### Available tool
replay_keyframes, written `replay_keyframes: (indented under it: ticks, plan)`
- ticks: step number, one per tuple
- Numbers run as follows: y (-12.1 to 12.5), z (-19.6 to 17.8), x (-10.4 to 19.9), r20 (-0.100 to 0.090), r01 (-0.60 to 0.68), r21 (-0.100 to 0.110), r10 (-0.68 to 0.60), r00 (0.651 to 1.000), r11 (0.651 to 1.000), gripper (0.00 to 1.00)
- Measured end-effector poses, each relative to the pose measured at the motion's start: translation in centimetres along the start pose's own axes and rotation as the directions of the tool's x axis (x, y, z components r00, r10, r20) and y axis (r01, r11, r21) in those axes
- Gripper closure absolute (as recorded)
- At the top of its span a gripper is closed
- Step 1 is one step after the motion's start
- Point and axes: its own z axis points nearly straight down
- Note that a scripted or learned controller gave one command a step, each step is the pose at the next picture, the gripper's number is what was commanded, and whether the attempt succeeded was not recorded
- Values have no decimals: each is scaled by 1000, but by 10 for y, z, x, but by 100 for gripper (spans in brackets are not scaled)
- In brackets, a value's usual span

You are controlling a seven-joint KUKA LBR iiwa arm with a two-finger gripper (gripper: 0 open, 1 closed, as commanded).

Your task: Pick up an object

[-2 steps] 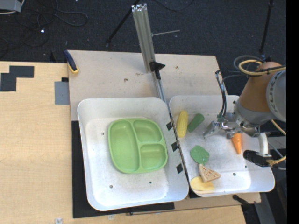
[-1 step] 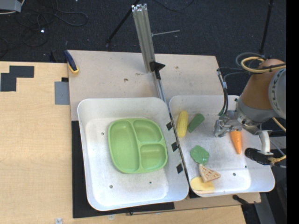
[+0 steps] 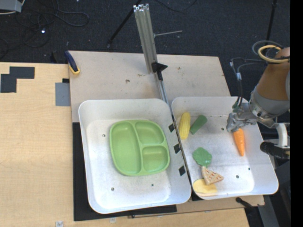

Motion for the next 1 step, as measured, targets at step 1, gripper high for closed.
replay_keyframes:
  ticks: [1]
  plan:
    - [1,-53,-1,-1,3,0,-3,1000,1000,100]
